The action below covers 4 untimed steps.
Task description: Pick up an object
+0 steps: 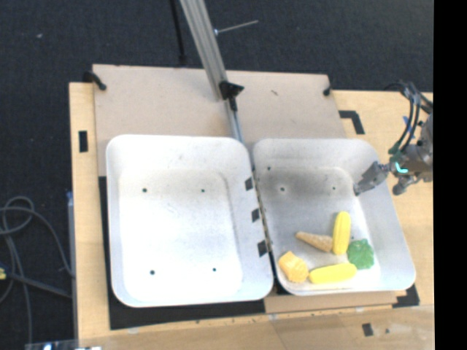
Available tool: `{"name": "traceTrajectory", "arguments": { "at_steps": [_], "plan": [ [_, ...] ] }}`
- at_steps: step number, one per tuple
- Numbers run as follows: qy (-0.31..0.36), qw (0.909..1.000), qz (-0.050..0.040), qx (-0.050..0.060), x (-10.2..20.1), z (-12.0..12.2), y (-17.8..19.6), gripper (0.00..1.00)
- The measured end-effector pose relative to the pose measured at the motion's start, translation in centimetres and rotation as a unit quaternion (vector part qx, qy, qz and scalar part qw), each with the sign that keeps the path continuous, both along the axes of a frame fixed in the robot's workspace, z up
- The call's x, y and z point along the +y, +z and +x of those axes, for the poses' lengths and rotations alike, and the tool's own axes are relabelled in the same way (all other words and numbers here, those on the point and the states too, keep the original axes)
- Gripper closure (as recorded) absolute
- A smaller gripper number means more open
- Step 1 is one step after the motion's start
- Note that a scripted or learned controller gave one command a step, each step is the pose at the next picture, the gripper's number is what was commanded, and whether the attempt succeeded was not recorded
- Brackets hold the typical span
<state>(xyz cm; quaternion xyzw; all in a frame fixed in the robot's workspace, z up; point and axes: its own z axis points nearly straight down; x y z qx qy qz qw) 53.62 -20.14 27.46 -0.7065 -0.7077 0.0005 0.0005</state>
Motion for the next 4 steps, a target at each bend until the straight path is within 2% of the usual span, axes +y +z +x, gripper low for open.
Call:
{"name": "traceTrajectory", "arguments": {
  "at_steps": [1,3,4],
  "plan": [
    [0.0,1.0,-0.0004,-0.002,0.0,0.1,0.2,0.0],
    [-0.002,1.0,-0.0005,0.001,-0.6,-0.6,-9.1,0.0],
    [-0.002,1.0,-0.0002,0.002,-0.9,-0.9,-15.4,0.0]
  ]
}}
